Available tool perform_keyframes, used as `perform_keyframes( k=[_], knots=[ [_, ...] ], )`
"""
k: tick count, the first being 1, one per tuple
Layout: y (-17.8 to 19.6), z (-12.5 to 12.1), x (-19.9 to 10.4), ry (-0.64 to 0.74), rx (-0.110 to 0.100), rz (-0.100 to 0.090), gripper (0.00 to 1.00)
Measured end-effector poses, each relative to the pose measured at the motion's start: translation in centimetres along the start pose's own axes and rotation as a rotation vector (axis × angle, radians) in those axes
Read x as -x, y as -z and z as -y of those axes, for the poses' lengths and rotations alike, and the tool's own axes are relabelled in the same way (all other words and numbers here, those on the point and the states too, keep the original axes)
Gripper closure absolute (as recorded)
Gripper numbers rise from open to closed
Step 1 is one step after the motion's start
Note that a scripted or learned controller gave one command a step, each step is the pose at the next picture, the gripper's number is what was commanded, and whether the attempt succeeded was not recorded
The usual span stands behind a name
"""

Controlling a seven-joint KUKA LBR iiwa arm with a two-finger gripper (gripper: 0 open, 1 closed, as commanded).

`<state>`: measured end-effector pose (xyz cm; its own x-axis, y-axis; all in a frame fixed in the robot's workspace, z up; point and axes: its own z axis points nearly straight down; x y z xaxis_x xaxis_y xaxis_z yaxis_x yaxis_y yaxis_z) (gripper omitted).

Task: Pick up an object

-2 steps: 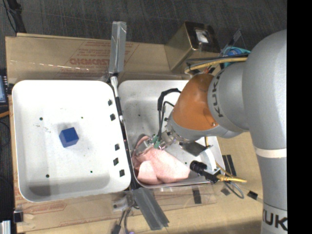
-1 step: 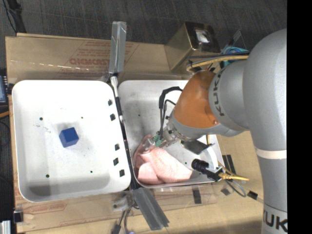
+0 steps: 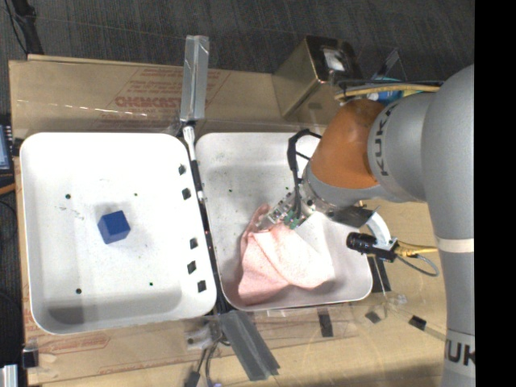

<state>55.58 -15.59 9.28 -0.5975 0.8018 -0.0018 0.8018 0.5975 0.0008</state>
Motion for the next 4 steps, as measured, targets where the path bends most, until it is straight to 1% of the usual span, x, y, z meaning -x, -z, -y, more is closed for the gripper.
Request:
perform_keyframes(
  k=[1, 2, 3, 4],
  knots=[
    [19.1, -5.5, -3.9, -0.016, -0.001, -0.001, 1.0],
    [11.5, -7.3, -4.8, -0.232, -0.006, -0.005, 1.0],
    [18.0, -6.9, -9.7, -0.049, -0.001, -0.001, 1.0],
    [14.8, -7.5, -0.5, 0.074, -0.003, -0.002, 1.0]
  ],
)
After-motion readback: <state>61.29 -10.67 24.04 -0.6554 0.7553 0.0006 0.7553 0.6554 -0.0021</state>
